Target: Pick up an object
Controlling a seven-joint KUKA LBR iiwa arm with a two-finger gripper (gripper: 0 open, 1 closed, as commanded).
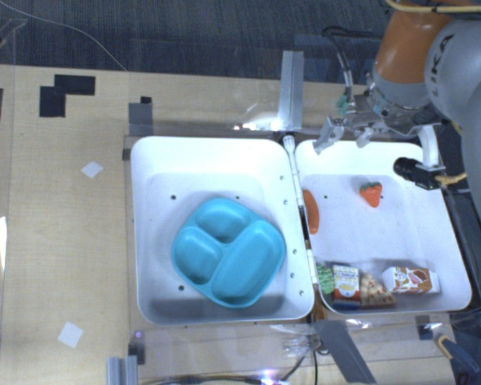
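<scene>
Left bin (144,215): one blue divided plate (228,251) sitting flat, roughly centred, nothing on it.

Right bin (453,239): an orange item (310,211) lying against the left wall, just beside the divider. A small strawberry-like toy (372,193) sits alone mid-bin, upper half, with bare floor all around it. Along the near wall there's a row of small food packages (349,283), and a little carton (410,280) lying on its side at the right end of it.

End effector (342,131) hovers above the right bin's far-left corner, fingers apart, nothing between them. The arm (433,46) comes in from top right.

Step, as I read it: pre-grasp, no target engaged, so the pick hasn't started.

Next move: choose a target. The strawberry toy looks the best bet since it's isolated with finger clearance on all sides. That means translating right and toward the camera, then descending with the fingers straddling it. The wall-hugging orange item and the packed row look riskier, with finger collision likely.
</scene>
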